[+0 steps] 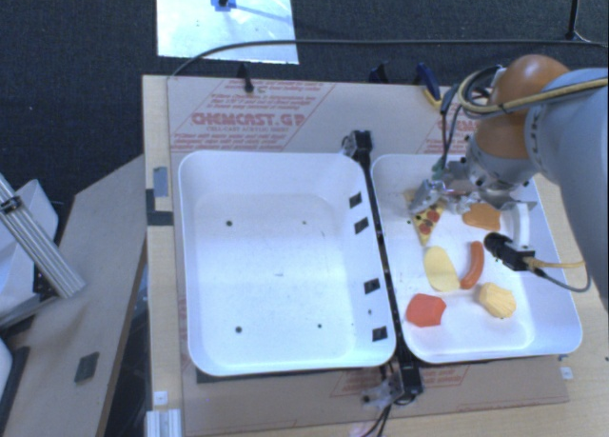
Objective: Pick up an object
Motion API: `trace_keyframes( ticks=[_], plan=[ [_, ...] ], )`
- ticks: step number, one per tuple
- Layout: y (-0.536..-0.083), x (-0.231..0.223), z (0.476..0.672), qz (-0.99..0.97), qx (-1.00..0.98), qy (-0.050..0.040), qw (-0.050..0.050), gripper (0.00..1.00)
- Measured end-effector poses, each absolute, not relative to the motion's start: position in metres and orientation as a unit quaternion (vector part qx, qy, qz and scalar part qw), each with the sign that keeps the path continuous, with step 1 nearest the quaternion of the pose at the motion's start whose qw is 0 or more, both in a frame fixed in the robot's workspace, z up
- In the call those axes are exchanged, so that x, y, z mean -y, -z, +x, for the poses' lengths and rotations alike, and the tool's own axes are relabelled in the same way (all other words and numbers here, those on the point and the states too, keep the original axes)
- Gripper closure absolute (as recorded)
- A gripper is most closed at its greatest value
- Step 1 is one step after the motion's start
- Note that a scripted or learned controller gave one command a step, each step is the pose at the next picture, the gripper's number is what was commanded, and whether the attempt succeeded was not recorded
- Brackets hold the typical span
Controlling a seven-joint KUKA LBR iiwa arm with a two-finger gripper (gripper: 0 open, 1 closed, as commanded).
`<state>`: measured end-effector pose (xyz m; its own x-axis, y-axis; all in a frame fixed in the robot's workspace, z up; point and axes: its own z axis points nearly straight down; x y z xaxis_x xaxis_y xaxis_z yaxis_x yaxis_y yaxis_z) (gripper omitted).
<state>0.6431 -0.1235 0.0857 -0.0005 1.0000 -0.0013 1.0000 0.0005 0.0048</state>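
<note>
progress is slight: my gripper (440,189) hangs low in the right bin (561,330), just beside the pizza slice (425,223); whether it grips, i cannot tell. lifting remains.

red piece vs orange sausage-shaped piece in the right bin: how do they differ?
The red piece is broad, flat and blocky; the orange sausage-shaped piece is slim and slightly curved. The red piece lies nearer the bin's front wall; the orange sausage-shaped piece lies farther back, beside the pale yellow piece. Both lie loose in the right bin.
</note>
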Motion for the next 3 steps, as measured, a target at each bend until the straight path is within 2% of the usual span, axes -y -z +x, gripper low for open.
trace_keyframes(
  ticks=[1,2,3],
  plan=[
    [-0.097,0.122,0.643,0.706,-0.708,-0.0008,0.001,1.0],
    [-0.255,0.106,0.663,0.705,-0.71,-0.0061,0.008,1.0],
    [-0.243,0.107,0.659,0.705,-0.709,-0.0008,0.001,0.0]
  ],
)
